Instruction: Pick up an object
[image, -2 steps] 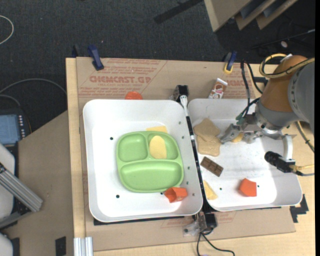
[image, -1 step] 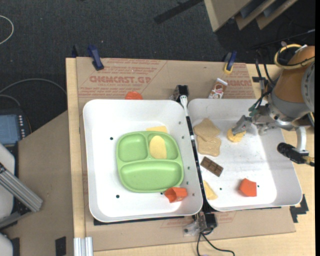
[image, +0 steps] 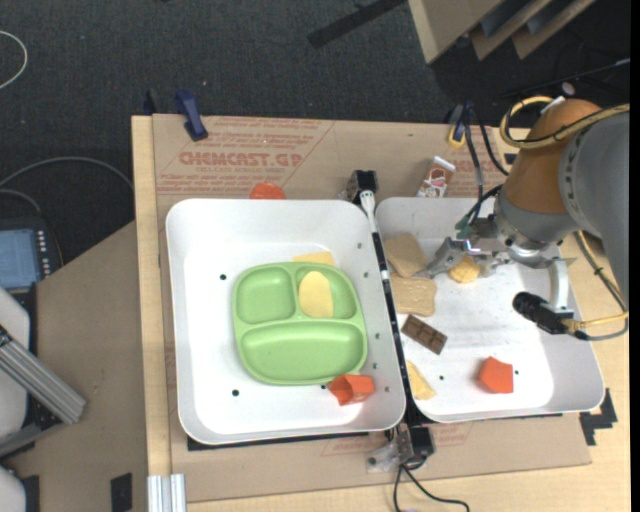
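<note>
My gripper (image: 460, 258) is low over the back of the right bin (image: 570, 395) and stands open. One grey finger (image: 440, 263) slants down to the left. A small yellow piece (image: 464, 272) lies on the bin floor just under the fingertips, not lifted. Two tan crackers (image: 403, 252) (image: 415, 295) lie just left of the gripper. Nearer the front are a brown chocolate bar (image: 423, 335), an orange block (image: 495, 375) and a yellow wedge (image: 419, 381).
The left bin (image: 195, 300) holds a green divided plate (image: 298, 325) with a yellow piece (image: 316, 293) in it, another yellow piece (image: 313, 259) behind the plate and an orange block (image: 350, 388) in front. A black cable end (image: 540, 312) hangs by the arm.
</note>
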